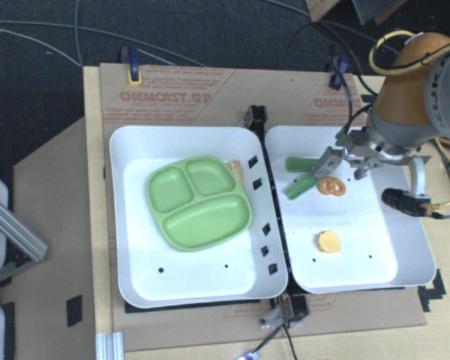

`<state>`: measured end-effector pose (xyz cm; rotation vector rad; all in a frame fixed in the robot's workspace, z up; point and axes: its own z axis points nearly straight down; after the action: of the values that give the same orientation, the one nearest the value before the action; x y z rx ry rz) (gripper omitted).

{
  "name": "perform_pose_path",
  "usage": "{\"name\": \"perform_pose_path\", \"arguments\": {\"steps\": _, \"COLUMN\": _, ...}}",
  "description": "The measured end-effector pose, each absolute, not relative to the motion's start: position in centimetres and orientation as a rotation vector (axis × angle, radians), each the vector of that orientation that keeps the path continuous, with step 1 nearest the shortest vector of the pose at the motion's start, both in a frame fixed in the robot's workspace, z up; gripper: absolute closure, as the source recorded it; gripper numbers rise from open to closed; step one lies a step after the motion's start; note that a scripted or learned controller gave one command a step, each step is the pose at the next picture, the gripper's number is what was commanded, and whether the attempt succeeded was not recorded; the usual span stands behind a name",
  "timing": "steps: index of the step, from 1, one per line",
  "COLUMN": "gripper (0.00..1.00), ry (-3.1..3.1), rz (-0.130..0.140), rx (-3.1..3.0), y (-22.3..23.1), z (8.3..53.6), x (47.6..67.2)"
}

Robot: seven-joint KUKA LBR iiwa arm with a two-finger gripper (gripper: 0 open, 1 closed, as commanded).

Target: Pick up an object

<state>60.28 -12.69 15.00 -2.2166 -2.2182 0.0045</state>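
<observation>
The right bin [405, 261] holds three small things. A green angled piece [298, 188] lies at its upper left, with one arm [300, 163] stretching right under the gripper. An orange pretzel-shaped piece [333, 188] sits just right of it. A yellow round piece [328, 241] lies lower in the middle. My gripper [328, 168] hangs low over the green piece and the pretzel, at the upper part of the right bin, and partly hides the green piece.
The left bin [135, 268] carries a green divided plate [199, 202], with a small tan piece [235, 172] at its upper right edge. The wall between the bins [270, 201] runs just left of the green piece. The arm comes in from the right.
</observation>
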Motion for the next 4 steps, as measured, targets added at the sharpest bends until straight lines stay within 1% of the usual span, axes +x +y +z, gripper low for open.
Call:
{"name": "perform_pose_path", "arguments": {"steps": 1, "gripper": 0.0, "ry": -2.216, "rz": 0.004, "rx": -2.217, "y": -11.9, "z": 10.3, "x": 59.7}}
{"name": "perform_pose_path", "arguments": {"steps": 2, "gripper": 1.0, "ry": -2.22, "rz": -0.002, "rx": -2.222, "y": -12.0, "z": 11.7, "x": 59.9}}
{"name": "perform_pose_path", "arguments": {"steps": 3, "gripper": 1.0, "ry": -2.228, "rz": -0.007, "rx": -2.224, "y": -11.5, "z": 18.1, "x": 60.4}}
{"name": "perform_pose_path", "arguments": {"steps": 4, "gripper": 1.0, "ry": -2.228, "rz": -0.007, "rx": -2.222, "y": -10.5, "z": 23.4, "x": 60.2}}
